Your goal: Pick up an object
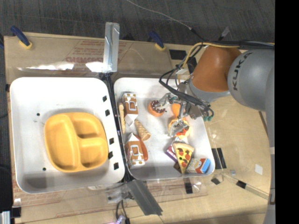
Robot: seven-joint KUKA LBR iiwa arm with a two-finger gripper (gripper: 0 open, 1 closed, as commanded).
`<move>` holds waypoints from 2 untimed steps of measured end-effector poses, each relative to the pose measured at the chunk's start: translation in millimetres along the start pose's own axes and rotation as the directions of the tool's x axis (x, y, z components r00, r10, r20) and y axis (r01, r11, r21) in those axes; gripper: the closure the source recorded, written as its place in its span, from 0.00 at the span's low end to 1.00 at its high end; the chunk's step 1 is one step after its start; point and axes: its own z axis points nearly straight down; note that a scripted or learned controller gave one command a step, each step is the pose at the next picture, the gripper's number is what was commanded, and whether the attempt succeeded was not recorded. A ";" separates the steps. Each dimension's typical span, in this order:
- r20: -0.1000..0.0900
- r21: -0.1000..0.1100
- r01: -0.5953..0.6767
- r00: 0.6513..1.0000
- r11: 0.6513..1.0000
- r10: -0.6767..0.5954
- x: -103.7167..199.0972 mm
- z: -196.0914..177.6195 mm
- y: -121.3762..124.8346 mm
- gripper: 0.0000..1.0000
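Arm is a chunky grey KUKA, rounded casing, smooth matte finish, with part of the KUKA lettering in dark print running down its side. Next to that there's a fat orange band, kind of glossy, dome-shaped from this angle. Black cables loop out around the wrist, plus a thin yellow wire arcing over the orange part. The gripper end is a messy cluster of small metal bits and wiring, hard to make out details.
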 end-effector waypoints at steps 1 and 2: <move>0.004 0.003 0.003 1.000 1.000 -0.003 -2.0 -11.8 0.0 1.00; 0.010 0.002 -0.080 0.997 0.997 0.080 4.9 -126.3 92.0 1.00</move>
